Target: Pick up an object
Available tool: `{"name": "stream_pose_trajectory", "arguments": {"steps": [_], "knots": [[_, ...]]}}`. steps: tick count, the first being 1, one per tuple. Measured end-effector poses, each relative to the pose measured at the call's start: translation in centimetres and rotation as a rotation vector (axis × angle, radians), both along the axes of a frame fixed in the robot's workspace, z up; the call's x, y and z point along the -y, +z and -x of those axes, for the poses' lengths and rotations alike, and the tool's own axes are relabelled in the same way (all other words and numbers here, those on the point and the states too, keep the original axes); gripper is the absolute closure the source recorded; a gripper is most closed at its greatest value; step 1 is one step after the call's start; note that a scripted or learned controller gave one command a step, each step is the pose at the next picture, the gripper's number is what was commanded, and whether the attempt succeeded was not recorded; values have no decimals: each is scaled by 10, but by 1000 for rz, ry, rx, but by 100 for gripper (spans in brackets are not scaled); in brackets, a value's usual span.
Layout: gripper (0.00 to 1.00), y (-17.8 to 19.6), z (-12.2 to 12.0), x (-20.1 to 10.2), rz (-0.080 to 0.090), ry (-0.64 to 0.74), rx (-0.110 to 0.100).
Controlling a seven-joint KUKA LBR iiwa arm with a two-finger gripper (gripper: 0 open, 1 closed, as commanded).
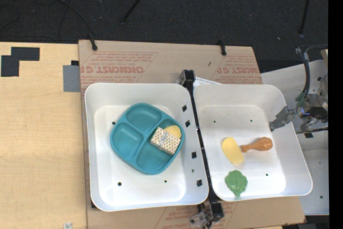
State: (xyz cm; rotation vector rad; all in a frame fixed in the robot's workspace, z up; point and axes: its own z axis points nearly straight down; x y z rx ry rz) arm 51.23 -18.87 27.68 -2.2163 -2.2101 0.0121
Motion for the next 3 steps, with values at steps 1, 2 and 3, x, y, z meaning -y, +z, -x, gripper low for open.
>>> {"name": "stream_pose_trajectory", "arguments": {"steps": [1,2,3], "knots": [[0,6,-2,0,3,3,12],[0,-50,3,8,0,2,5],[0,-112,1,13,0,2,7]]}}
